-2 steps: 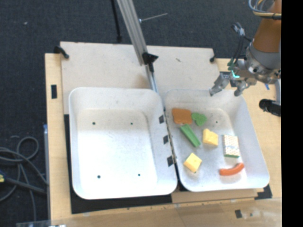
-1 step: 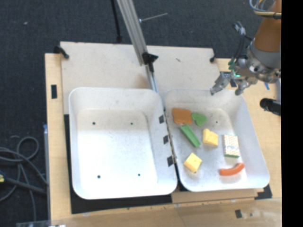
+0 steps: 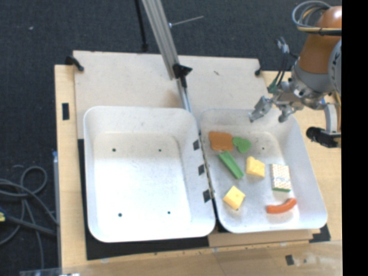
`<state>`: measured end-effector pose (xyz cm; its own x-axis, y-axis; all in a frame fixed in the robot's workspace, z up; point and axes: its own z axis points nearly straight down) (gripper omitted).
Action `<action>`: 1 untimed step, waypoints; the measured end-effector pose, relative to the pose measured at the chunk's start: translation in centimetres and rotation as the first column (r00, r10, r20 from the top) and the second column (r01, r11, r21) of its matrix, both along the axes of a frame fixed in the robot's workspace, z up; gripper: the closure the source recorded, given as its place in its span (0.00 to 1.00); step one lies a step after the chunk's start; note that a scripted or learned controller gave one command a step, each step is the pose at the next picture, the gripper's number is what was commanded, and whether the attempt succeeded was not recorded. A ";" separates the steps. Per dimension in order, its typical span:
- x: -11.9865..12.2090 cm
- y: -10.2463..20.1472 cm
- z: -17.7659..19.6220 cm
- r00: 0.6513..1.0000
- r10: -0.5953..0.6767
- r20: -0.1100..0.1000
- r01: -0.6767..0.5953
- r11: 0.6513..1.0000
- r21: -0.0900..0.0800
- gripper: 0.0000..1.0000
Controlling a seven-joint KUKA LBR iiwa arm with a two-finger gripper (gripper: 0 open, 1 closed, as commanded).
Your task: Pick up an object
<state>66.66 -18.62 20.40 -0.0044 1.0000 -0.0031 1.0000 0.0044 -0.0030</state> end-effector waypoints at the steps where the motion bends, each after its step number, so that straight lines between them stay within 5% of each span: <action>1: -0.4 -0.2 -6.3 1.000 -0.004 -0.002 0.004 1.000 0.001 0.00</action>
<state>66.23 -18.79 14.12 -0.0001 1.0000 -0.0025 1.0000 0.0001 -0.0052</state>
